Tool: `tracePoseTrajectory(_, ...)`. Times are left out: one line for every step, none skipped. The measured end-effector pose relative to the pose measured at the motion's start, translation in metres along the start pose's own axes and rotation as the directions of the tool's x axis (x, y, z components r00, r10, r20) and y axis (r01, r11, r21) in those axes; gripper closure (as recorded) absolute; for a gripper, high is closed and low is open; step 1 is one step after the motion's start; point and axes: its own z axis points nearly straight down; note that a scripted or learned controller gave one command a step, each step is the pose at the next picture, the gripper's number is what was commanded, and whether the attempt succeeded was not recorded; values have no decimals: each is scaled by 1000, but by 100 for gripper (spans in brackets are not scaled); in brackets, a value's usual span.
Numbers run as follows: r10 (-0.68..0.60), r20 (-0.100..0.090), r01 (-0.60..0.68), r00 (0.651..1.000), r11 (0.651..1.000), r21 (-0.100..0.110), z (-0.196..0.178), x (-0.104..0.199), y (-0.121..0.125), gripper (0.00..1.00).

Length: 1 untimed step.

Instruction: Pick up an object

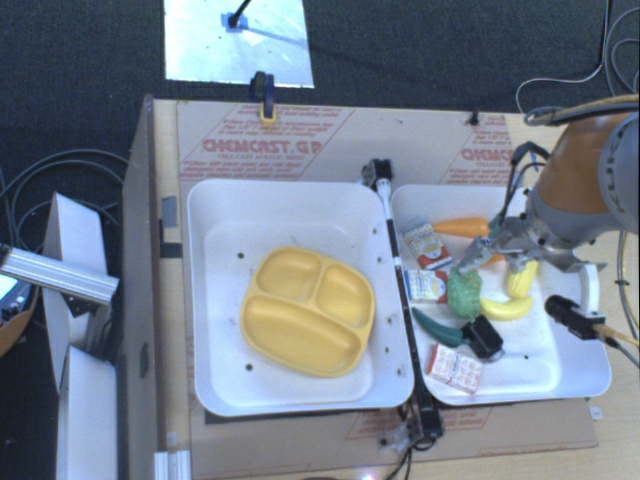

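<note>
Knobbly green lump (463, 294), rounded, beside yellow banana (508, 297)

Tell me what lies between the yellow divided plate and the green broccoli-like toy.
In the camera view, between the yellow plate and green toy run the two bins' adjoining rims, then a small printed packet in the right bin.

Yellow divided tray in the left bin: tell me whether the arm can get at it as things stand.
Probably yes. The yellow divided tray lies alone and uncovered in the left bin; the arm's hand hangs over the right bin, so it must cross the divider.
</note>
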Motion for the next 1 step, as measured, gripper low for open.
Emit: tracePoseTrajectory(7, 3, -6, 1000, 1000, -15, 34, -25, 25, 0)
